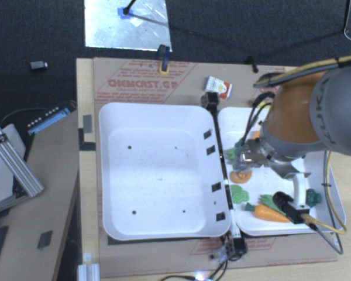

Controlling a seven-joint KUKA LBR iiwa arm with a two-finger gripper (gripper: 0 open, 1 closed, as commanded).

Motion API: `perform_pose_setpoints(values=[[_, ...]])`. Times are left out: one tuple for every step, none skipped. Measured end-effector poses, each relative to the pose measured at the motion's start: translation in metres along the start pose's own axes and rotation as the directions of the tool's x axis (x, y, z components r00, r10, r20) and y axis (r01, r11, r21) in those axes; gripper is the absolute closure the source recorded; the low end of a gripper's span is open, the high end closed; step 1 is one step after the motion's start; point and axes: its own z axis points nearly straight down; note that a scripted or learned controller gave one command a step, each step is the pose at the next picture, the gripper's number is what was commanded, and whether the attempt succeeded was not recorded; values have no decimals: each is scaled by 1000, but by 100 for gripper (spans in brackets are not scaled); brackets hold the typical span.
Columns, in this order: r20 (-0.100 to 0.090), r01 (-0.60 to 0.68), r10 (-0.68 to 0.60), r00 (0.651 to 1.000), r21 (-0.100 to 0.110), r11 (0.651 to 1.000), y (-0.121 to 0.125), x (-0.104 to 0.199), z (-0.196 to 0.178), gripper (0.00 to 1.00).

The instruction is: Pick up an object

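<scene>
Gripper: the arm's two-finger gripper [244, 157] hangs low over the right shallow white bin [316, 230], near its left wall; whether it is spread or pinching cannot be told from here.
Candidates: a flat orange-and-green toy piece [241, 175] lies just under the gripper; a green leafy toy [240, 194] sits nearer the front-left corner; an orange plastic carrot [270, 213] rests along the front edge.
Advice: descend straight onto the piece below and centre on it before lifting.
Obstacles: the black hinged divider [221, 168] runs close beside; cables [333, 206] trail across the bin's right side.
Elsewhere: the left white bin [158, 168].
</scene>
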Motion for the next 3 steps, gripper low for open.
perform_pose_setpoints(values=[[1, -5, 5, 1000, 4, 1000, 53, 28, -36, 100], [2, -7, 7, 1000, 8, 1000, 96, 38, -38, 100], [2, -7, 7, 1000, 14, 1000, 89, 60, -3, 100]])
